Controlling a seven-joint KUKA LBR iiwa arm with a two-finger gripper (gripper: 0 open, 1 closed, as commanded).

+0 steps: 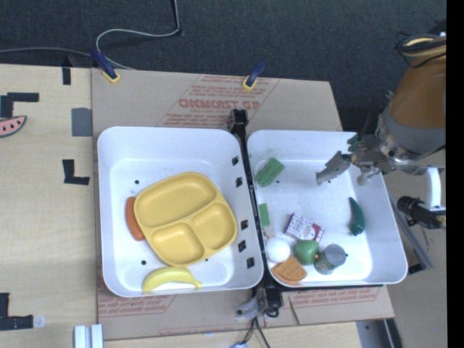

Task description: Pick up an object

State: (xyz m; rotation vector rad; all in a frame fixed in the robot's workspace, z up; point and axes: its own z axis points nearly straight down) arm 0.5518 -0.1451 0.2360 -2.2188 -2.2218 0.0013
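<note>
The bench [43, 216] fills most of the view, with a cardboard sheet [210, 104] under two white bins. The arm [420, 100] comes in at 3 o'clock; its upper part is cut off by the frame edge.

The left bin [116, 147] holds a yellow tray [185, 216] with three compartments, lying tilted. An orange piece [133, 220] sticks out from under the tray at 9 o'clock, mostly hidden. A banana [171, 279] lies at the tray's 6 o'clock, near the bin's front wall.

The right bin [384, 263] has its things gathered toward 6 o'clock. A green block [270, 171] lies alone near 11 o'clock. A dark green pepper [356, 217] lies near the wall at 3 o'clock. A red and white packet [303, 228] sits near the middle. In front of it, a white ball [278, 250], a green apple [307, 251] and a grey can [332, 258] stand in a row, touching or nearly so; a waffle [289, 271] lies against the front rim. A small pale green piece [263, 214] sits by the left wall, too small to identify.

The gripper [330, 172] hangs over the right bin at about 1 o'clock, above bare floor, well apart from the block and the pepper. Its fingers are blurred and grey; I cannot tell whether they are apart or together, and nothing shows between them.
</note>
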